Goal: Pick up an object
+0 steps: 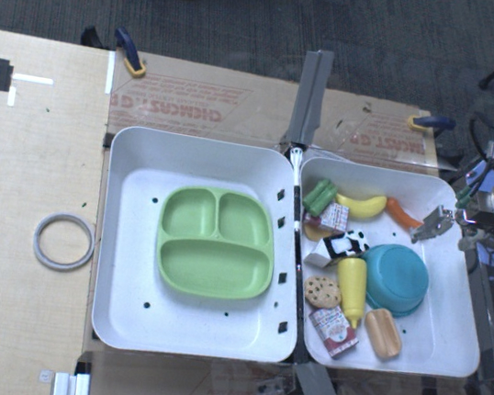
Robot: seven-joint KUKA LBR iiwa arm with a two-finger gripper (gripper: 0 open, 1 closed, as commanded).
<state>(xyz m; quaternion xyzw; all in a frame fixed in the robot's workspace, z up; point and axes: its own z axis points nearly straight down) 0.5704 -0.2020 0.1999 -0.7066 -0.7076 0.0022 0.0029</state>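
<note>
The gripper (436,224) sits at the right side of the frame, above the right bin (445,358). It holds nothing, and I cannot tell how wide it is. The toys lie packed together, so it could bump the blue bowl (399,278) or slip off the carrot (401,214).

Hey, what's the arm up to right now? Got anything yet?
Gripper over right bin's far right side, nothing held. Carrot and blue bowl nearest. Toys crowded together.

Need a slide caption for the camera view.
Pincer at right bin's far edge, toy food beside blue bowl; green tray in left bin.
</note>
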